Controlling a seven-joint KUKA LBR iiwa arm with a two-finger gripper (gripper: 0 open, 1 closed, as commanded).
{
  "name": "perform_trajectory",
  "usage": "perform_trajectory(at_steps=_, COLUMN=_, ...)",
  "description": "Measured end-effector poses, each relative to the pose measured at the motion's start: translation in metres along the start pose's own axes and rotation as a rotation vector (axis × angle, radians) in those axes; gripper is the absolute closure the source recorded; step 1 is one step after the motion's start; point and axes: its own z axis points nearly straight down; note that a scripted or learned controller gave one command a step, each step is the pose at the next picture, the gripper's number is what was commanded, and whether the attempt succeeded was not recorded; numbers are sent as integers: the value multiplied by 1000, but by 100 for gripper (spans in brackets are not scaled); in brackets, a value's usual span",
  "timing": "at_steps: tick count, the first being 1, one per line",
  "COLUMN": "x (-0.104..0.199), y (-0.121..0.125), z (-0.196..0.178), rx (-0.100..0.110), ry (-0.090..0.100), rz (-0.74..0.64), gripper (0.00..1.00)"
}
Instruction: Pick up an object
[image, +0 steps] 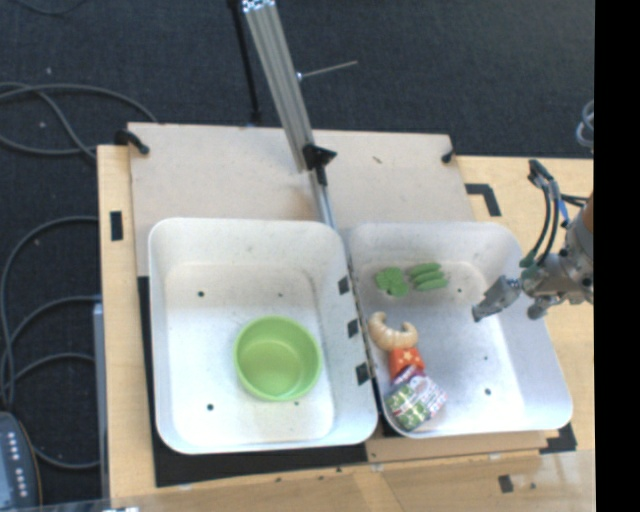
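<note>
The pincer (512, 300) hangs wide and holds nothing. The green toy (410, 279) nearby looks light and squishy; its middle seems best to pinch.

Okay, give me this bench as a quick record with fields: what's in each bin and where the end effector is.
left bin: one green bowl, upright
right bin: green toy near the far wall; curled tan and orange piece; crumpled packet near the front left corner
end effector: over the right bin's right side, apart from all three items
held: nothing seen between its fingers
</note>
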Motion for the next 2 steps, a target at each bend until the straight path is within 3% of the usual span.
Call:
perform_trajectory(at_steps=1, x=0, y=0, z=0, rx=-1, ry=0, rz=2, gripper=0)
perform_trajectory(at_steps=2, x=-3, y=-1, z=42, rx=5, ry=-4, rz=6, gripper=0)
